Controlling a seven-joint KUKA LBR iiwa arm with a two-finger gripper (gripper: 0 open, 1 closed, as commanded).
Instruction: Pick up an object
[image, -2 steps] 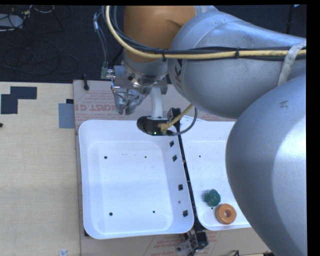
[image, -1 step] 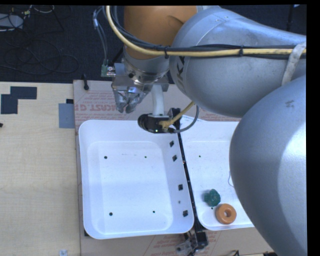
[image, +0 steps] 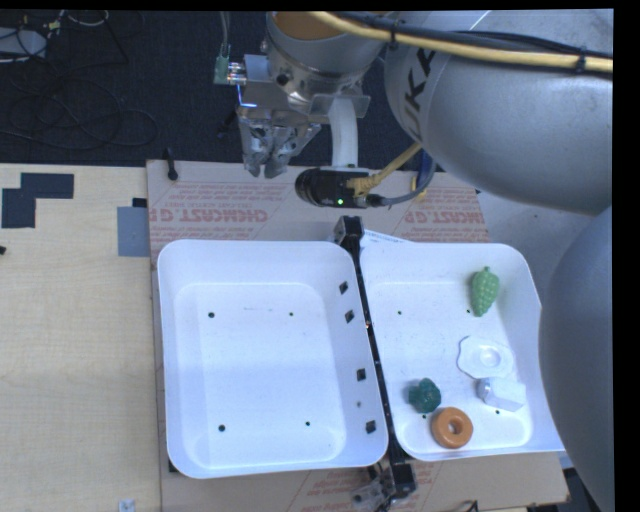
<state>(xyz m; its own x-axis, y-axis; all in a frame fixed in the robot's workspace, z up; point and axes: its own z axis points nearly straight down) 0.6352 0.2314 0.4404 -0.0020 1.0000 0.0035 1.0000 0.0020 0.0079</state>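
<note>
Objects (image: 452, 428) lie in the right bin (image: 400, 262), well apart from tool (image: 268, 160).

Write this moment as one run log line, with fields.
tool: above bench, behind left bin | holding: nothing seen | right bin: green fruit, orange ring | pick: not done

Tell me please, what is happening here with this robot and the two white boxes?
A grey robot arm reaches in over the bench, and its pincer hangs above the far edge, behind the left bin, with nothing between its fingers. The things it could pick up all lie in the right bin: a green ridged piece, a dark green lump, an orange ring, and two pale pieces near them. Nothing has been grasped at this moment.
</note>
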